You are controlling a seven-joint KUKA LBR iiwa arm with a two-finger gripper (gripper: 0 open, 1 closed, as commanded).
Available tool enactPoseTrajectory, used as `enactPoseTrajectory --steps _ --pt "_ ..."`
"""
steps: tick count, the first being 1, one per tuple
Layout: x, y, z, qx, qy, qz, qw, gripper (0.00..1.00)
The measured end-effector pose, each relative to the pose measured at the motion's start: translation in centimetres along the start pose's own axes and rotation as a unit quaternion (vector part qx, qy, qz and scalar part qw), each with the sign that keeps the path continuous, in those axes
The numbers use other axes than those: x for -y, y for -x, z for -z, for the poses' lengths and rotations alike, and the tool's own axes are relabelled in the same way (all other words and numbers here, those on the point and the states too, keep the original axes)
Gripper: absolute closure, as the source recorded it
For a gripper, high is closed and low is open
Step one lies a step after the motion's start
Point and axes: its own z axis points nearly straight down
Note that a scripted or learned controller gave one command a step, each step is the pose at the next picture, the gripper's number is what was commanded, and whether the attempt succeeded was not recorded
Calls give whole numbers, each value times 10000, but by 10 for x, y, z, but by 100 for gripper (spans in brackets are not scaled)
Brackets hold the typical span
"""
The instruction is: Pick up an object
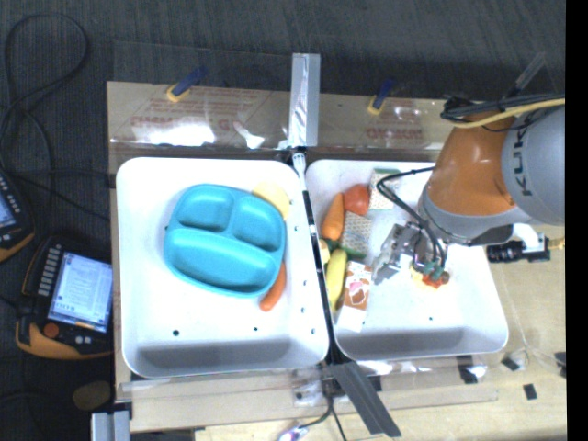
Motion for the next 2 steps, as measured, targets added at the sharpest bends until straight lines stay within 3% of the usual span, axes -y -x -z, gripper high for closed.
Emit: enactPoseTrajectory --steps 1,2 --pt "93 62 -28 100 40 166 9998 100" --pt "92 62 -30 105 38 169 9998 0"
